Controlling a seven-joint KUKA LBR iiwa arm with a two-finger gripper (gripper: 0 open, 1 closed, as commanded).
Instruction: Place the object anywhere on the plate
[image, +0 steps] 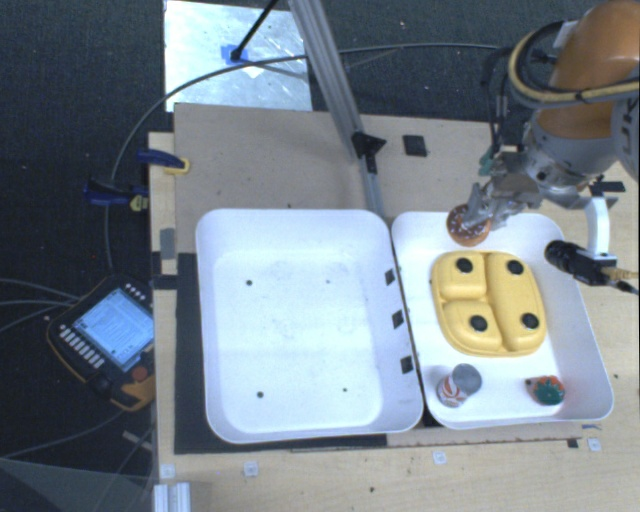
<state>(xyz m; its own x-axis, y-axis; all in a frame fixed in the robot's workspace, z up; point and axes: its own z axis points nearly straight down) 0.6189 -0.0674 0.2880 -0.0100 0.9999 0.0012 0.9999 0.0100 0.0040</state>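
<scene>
Gripper (478, 215) looks pinched on the little brown donut (467, 227) at the far edge of the right bin (600, 380), just beside the yellow plate (489, 302). Probably light and rigid, so grabbing 1 side of the ring works.

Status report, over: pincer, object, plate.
Pincer at the right bin's far edge, directly over a brown round object; grasp unconfirmed. Yellow four-section plate beside it, unblocked. Two small items along the bin's near edge.
</scene>
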